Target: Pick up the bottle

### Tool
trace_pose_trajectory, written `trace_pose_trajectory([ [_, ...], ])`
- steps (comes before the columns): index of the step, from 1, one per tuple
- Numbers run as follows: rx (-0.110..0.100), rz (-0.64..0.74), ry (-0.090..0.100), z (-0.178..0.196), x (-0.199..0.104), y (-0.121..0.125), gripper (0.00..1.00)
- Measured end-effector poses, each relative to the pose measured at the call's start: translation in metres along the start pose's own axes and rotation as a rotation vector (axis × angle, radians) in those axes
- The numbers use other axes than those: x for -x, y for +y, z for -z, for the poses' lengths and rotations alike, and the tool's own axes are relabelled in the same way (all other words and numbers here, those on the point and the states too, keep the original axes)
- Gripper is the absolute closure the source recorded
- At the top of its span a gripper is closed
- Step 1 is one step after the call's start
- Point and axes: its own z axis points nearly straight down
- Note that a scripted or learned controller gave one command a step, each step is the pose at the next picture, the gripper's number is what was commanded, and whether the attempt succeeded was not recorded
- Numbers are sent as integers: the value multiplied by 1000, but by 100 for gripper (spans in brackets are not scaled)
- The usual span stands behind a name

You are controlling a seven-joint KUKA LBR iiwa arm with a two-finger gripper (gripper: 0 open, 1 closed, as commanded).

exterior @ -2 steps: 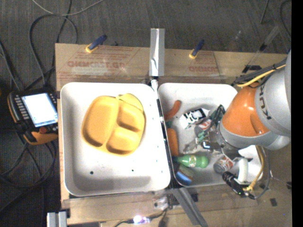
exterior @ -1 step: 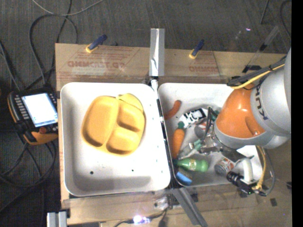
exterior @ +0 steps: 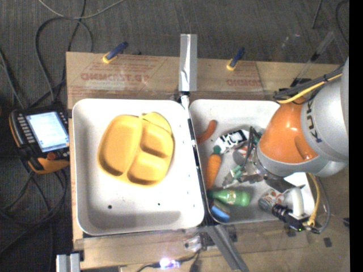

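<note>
My jaws (exterior: 245,169), low in the right bin (exterior: 249,105) beneath my orange wrist band; whether they stand apart or together cannot be told, the wrist hiding them. Just below and to the left of them: the green bottle (exterior: 231,196), lying on its side, not held. Beside it, a blue piece (exterior: 220,211); nearer the bin's dividing wall, an orange carrot-shaped toy (exterior: 212,168) and a second orange item (exterior: 206,131). Farther left: the left bin (exterior: 85,169) with a yellow divided tray (exterior: 138,149). Risk, as I judge it: the bottle may roll from a closing grip, or crowded neighbours may be caught instead.
</note>
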Motion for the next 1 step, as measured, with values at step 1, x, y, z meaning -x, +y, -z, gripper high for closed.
trace_pose_trajectory([
  [1, -1, 0, 1, 0, 0, 0, 0],
])
